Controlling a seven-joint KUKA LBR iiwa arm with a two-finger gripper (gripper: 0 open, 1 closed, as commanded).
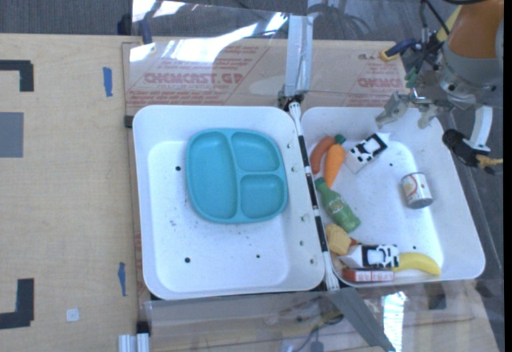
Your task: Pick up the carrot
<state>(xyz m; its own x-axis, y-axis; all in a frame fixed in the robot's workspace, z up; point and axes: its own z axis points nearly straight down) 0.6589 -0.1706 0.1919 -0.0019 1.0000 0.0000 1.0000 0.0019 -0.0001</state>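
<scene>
Carrot [334, 164] lies at right bin's [458, 182] left wall, beside green bottle [337, 208]. Judged light, stiff, smooth plastic; best gripped across thick middle. Gripper [416, 106] at bin's back rim; finger state cannot be told.

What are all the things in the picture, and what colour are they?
Bins: 2, white, side by side on the bench.
Divided plate: 1, turquoise, in the left bin.
Carrot: 1, orange with a green top, right bin, near its left wall.
Second orange vegetable: 1, beside the carrot; kind unclear.
Green bottle: 1, right bin, below the carrot.
Cow-patterned toys: 2, black and white, one at the top, one at the bottom of the right bin.
Can: 1, silver, right bin.
Banana: 1, yellow, right bin's bottom edge.
Yellow item: 1, below the bottle; unclear.
Gripper: 1, grey, over the right bin's top edge.
</scene>
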